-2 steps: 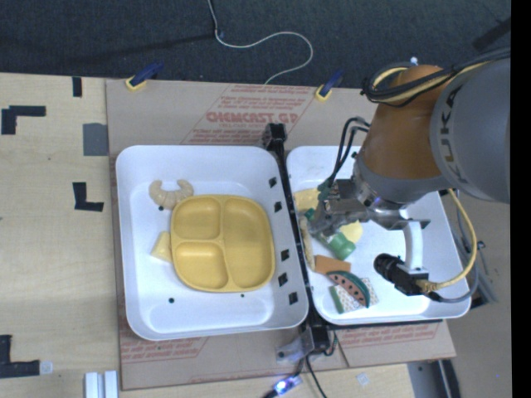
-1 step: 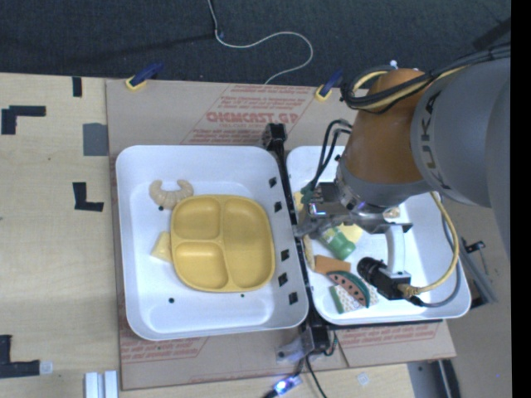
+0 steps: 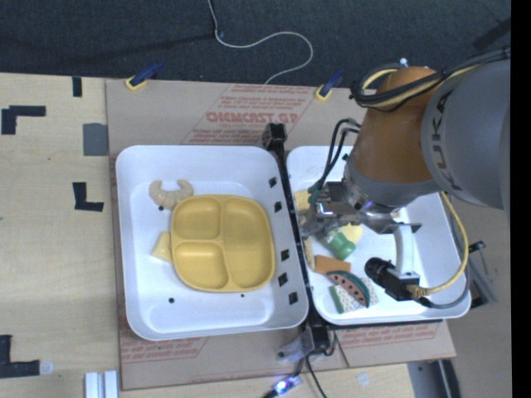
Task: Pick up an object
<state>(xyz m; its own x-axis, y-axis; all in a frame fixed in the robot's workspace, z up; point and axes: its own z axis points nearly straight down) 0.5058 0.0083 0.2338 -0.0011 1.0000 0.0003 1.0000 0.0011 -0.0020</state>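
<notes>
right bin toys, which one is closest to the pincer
The small green piece, directly below the pincer. The orange piece and the watermelon slice lie farther toward the bin's front edge.

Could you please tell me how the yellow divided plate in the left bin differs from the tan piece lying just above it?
The yellow divided plate is far larger than the tan curved piece. The plate is bright yellow; the piece is pale beige. The plate is a rounded square split into compartments, while the piece is a small arc with knobbly ends. The plate sits mid-bin; the piece lies by its upper left corner. Both rest in the left bin.
</notes>
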